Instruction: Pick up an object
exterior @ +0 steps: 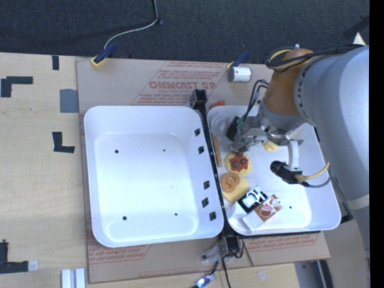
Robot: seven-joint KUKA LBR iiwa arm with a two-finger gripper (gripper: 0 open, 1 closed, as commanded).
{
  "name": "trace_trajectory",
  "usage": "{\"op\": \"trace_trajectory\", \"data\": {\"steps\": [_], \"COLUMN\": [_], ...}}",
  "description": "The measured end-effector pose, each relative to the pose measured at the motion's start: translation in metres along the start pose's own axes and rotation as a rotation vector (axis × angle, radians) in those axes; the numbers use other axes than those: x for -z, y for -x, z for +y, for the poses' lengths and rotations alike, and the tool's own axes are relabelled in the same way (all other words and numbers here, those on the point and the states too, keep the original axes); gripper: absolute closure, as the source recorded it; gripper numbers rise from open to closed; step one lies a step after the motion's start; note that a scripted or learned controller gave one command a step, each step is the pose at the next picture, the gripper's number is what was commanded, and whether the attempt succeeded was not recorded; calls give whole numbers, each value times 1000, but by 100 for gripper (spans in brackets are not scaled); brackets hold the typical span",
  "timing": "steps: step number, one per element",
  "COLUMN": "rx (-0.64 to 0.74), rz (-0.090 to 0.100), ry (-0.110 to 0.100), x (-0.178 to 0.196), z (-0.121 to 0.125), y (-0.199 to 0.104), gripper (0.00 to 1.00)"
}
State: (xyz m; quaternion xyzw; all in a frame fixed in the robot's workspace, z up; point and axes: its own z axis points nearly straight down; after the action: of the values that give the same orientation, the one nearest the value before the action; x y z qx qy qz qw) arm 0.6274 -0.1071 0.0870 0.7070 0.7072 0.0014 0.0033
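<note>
Jaws (241,138): I can't tell their state from up here. Just below them I see a yellow toy (239,162) topped with red blobs.

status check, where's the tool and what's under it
Tool low in right bin, near its left wall. Red-and-yellow toy just below it, nothing seen gripped. Yellow toy and small box close by.

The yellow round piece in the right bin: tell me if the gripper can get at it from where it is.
Probably yes. The yellow round piece lies uncovered near the divider, just below the gripper, though the red-topped item crowds it on the near side.
</note>
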Motion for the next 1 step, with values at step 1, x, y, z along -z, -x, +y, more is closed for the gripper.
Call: {"op": "trace_trajectory", "data": {"steps": [1], "rx": [1], "rz": [0], "ry": [0], "x": [0], "z": [-6], "y": [3], "gripper": [100]}}
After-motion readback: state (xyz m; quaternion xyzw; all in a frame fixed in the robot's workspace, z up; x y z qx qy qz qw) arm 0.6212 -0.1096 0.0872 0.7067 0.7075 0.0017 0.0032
